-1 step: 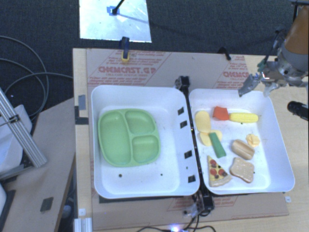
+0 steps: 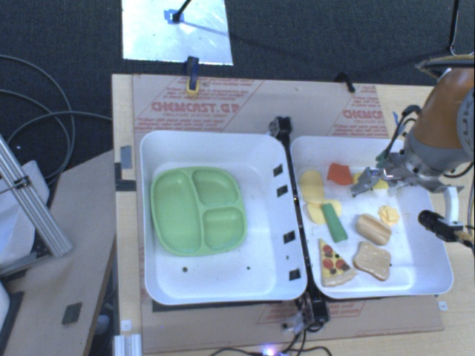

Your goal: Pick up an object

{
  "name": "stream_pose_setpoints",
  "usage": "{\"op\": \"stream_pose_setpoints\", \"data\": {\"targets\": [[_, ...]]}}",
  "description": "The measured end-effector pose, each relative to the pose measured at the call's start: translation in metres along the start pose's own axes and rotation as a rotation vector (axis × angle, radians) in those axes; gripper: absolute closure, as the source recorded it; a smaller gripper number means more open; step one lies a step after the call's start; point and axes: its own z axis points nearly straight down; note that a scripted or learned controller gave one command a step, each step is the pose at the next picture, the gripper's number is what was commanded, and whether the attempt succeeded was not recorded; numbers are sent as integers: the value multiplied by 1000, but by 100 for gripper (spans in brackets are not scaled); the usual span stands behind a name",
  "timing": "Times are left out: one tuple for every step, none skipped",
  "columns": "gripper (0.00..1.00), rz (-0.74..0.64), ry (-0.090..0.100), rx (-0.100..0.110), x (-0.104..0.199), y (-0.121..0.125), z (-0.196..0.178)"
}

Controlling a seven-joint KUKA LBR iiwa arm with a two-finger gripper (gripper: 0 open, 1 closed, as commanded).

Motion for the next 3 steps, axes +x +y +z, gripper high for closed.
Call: {"op": "stream_pose_setpoints", "data": {"targets": [[0, -5, -5, -17, 1, -36, 28], [0, -2, -4, -13, 37, -91, 42], [0, -6, -5, -15, 91, -85, 41]]}}
